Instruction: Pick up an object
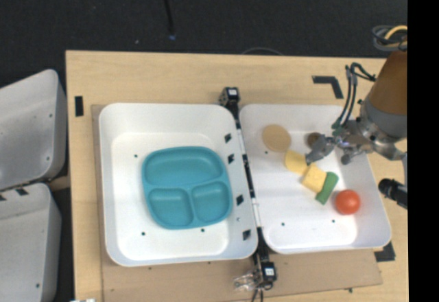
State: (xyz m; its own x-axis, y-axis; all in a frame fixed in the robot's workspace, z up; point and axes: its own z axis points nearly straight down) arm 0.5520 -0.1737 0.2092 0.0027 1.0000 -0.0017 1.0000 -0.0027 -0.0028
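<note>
Gripper: low over right white bin, finger opening cannot be told, nothing seen held | Beside it: round tan disc, yellow-and-green sponge block, small yellow block, red ball | Left white bin: teal plastic divided tray

Arm: orange band up top, rounded and wide, then a grey collar beneath it. Yellowish loop at the very top edge, looks like cable or hose. Dark cables run down the left side of the wrist, looping out past the band. Gripper is grey metal with dark joints, small and cluttered, blurry at this res. Black cylindrical part sticks out lower right. No markings or screws legible.
</note>
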